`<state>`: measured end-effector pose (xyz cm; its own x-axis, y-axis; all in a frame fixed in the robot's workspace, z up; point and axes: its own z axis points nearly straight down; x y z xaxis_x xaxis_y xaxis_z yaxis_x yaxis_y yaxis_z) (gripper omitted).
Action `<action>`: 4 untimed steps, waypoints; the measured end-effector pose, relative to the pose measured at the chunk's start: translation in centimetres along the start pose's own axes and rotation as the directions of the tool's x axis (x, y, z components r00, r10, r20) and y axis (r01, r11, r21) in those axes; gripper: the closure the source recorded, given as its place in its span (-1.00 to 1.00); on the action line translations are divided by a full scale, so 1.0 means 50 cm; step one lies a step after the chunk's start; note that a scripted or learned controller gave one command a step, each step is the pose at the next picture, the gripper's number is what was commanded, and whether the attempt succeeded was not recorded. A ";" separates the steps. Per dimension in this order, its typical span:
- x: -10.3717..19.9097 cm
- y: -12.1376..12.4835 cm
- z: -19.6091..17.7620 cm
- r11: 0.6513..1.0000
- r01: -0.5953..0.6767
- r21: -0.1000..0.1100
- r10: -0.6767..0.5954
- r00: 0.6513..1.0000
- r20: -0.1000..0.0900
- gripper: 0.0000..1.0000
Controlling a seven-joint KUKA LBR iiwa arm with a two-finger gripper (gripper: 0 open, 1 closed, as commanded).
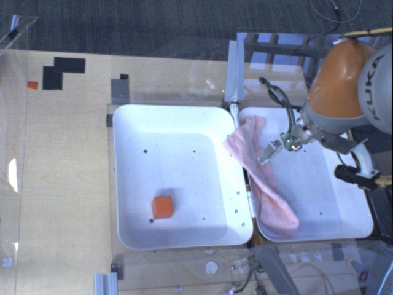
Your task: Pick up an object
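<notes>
Arm (344, 85) reaches in from right, pincer (270, 153) angled down-left

Pale wood bench (61, 183), dark grey carpet floor (153, 11) beyond, black tape marks (61, 71), clear panel (15, 35) at left.

Pale wood worktop (61, 183), black angular marker (60, 71) and small orange tag (32, 85) at its far left corner, dark carpet floor (153, 11) beyond, thin looped cable (334, 8) on it
</notes>
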<state>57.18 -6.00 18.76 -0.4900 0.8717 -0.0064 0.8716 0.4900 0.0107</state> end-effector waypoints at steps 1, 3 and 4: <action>-0.056 -0.066 0.177 1.000 0.012 0.004 -0.012 1.000 -0.002 -1.00; -0.082 0.025 0.166 0.997 0.074 -0.011 -0.074 0.997 0.007 1.00; -0.082 0.025 0.166 0.997 0.074 -0.011 -0.074 0.997 0.008 -1.00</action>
<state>60.39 -8.99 10.52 -0.5531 0.8330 -0.0147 0.8327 0.5533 0.0215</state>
